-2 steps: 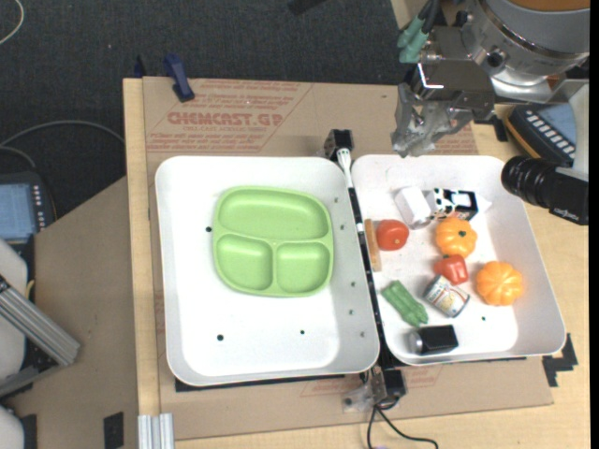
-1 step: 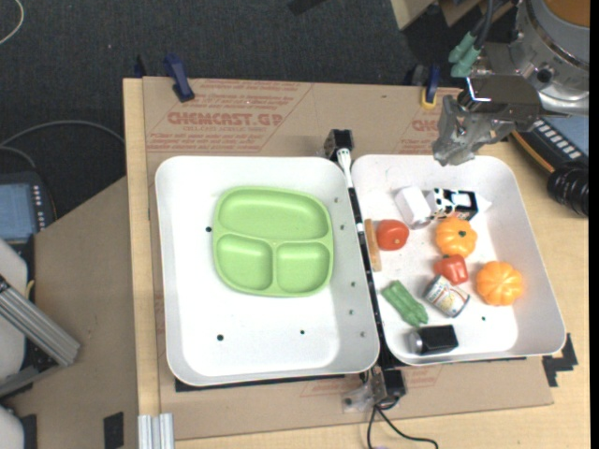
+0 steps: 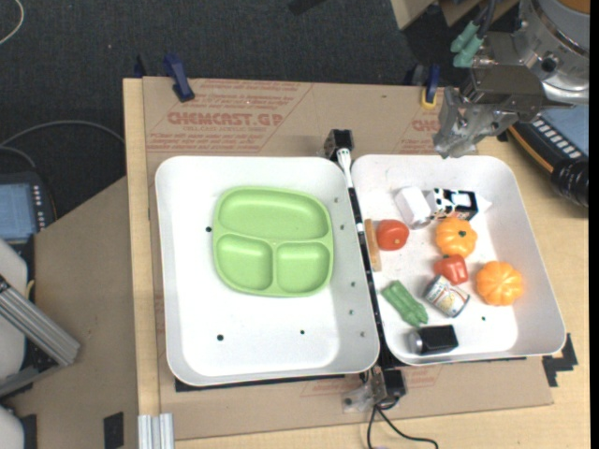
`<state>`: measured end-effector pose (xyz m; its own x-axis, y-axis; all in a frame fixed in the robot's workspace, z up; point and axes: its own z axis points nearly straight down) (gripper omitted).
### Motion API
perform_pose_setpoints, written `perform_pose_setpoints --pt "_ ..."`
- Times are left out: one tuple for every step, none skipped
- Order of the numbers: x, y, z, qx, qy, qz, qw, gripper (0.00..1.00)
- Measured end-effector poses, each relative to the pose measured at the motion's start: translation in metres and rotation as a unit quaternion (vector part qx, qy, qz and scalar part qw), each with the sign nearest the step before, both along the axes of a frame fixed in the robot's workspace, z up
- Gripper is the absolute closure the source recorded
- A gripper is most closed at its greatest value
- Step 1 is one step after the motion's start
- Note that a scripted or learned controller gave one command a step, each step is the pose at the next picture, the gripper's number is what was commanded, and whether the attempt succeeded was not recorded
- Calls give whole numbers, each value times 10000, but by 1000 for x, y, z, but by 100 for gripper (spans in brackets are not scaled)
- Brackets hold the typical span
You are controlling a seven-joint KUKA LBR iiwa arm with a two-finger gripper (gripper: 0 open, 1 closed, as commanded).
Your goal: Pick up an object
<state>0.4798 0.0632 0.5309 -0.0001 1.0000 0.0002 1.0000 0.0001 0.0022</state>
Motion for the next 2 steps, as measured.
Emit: perform_pose_setpoints --pt "1 0 11 1 -14 2 10000 100" --pt "-1 -118 4 -15 13 -71 10000 100"
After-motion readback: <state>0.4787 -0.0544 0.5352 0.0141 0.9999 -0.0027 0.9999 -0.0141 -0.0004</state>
